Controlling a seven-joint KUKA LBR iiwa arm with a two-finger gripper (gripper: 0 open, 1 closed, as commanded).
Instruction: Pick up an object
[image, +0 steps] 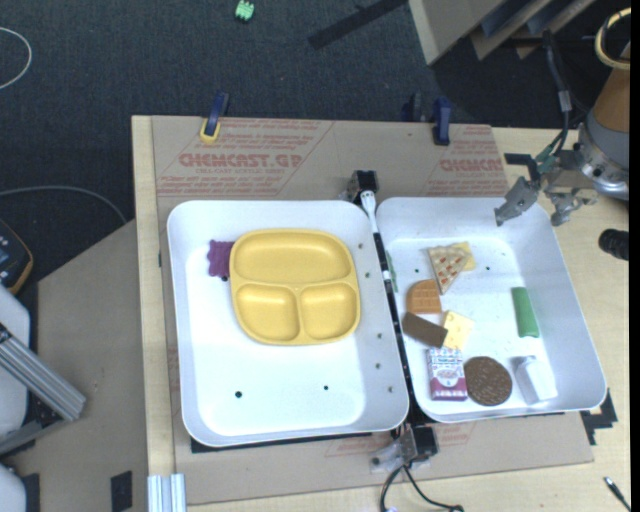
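Where the brown board (330, 150) shows beyond the far edge of the two bins, red lettering runs across it: "CHEMCAST" reads plainly on the left stretch, and the same print begins again on the right before the bin hides it. A yellow-tipped clamp (212, 122) and a blue clamp (441, 120) pin the board's far edge.

On the left, the left bin (200, 380) holds a yellow divided tray (295, 283) with three compartments, one long and two small, and a purple piece (219, 257) touching its left rim.

To the right, the right bin (570, 340) carries the small toy foods: a waffle-patterned slice (449, 264) toward the far side, a tan rounded piece (424, 296) just near of it, then a dark brown bar (422, 327) touching a pale yellow wedge (458, 328). At the near side lie a small red packet (447, 375) whose print is too small to read, a brown round cookie (488, 380) beside it, and a white block (531, 380). A green stick (524, 311) lies apart on the right.

Over that bin's far right corner hangs the gripper (538, 200), its two fingers spread apart with nothing between them, well clear of the food.
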